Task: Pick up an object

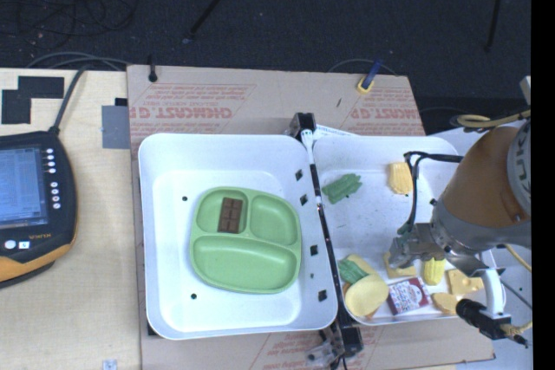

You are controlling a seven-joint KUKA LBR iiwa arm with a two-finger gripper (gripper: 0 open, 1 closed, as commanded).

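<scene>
Where pincer [408,256] hangs, yellow piece [433,270] beside.

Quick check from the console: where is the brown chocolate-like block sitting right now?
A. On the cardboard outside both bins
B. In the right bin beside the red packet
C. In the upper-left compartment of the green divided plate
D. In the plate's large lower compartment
C. The brown block lies in the upper-left compartment of the green plate, which sits in the left bin.
</scene>
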